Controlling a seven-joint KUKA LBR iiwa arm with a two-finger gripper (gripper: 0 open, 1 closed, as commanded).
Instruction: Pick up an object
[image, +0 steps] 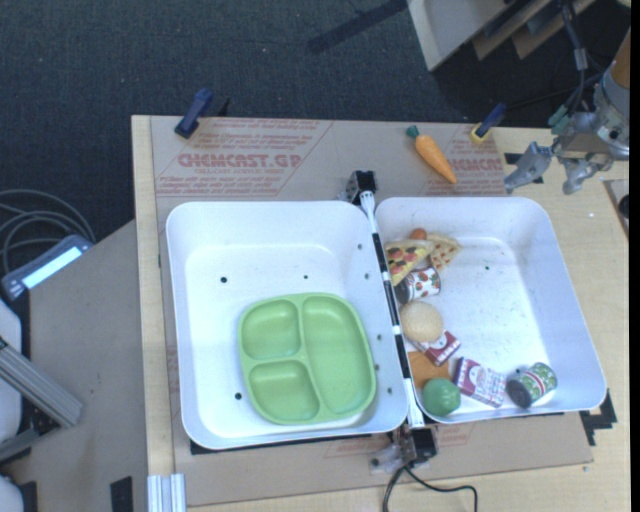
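The right bin (520, 250) holds a cluster of small items along its left wall and front. From back to front they are a pizza slice (418, 253), a small tin (422, 285), a pale round bun (421, 322), a red and white packet (441, 348), a green ball (440, 397), a small carton (479, 382) and a green can (533, 384). My gripper (553, 170) hangs above the bench beyond the right bin's far right corner, well away from these items. Its fingers (524, 172) are spread open with nothing between them.
A green divided plate (303, 355) lies in the left bin (200, 300). A toy carrot (434, 156) rests on the cardboard behind the right bin, left of the gripper. Blue clamps (193, 112) hold the board's back edge.
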